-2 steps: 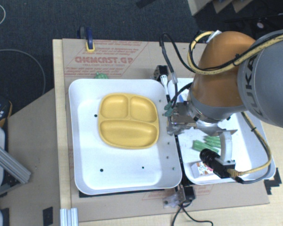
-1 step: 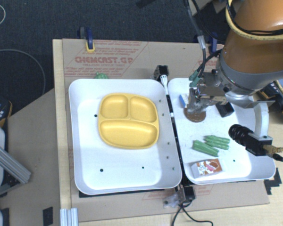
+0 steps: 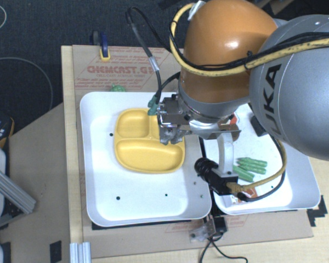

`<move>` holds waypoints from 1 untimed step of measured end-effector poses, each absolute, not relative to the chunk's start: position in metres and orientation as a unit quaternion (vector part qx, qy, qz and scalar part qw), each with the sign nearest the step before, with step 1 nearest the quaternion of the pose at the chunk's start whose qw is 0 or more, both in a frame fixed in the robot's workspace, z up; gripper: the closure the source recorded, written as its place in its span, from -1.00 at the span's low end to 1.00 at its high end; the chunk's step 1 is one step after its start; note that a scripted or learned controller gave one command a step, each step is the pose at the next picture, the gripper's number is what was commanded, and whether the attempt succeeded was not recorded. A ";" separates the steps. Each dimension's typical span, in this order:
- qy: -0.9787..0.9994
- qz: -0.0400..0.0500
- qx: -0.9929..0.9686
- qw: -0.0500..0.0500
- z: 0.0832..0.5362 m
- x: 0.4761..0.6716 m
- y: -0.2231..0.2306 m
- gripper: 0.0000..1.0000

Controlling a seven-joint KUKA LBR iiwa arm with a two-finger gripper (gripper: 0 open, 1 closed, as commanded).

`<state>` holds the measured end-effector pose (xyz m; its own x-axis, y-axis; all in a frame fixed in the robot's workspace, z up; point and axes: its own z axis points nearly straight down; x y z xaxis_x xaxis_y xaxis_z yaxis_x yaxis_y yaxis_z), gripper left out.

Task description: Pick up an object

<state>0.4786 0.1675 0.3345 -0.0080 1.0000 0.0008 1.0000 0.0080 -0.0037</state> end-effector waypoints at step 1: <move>-0.706 0.003 -0.708 0.002 0.230 0.480 0.141 1.00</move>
